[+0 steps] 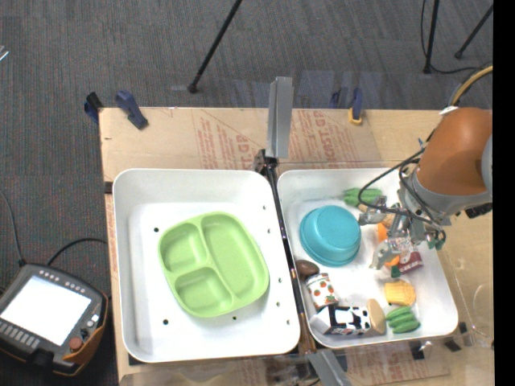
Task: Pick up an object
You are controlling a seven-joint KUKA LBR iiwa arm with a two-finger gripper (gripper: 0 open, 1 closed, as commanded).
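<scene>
In left bin [137, 215], green tray [213, 262]. Right bin [447, 296]: blue bowl [330, 234], cow toy [348, 318], corn [400, 293]. Gripper [396, 252] low among clutter right of bowl, just above corn; jaw state unclear, can't tell any hold.

- On my desk [185, 139] I see two bins side by side.
- The left bin [133, 215] holds a divided plate [213, 264].
- In the right bin [447, 296], a bowl [330, 234] sits left, small toys [354, 312] crowd the near edge.
- The pincer [400, 246] hangs just right of the bowl.
</scene>
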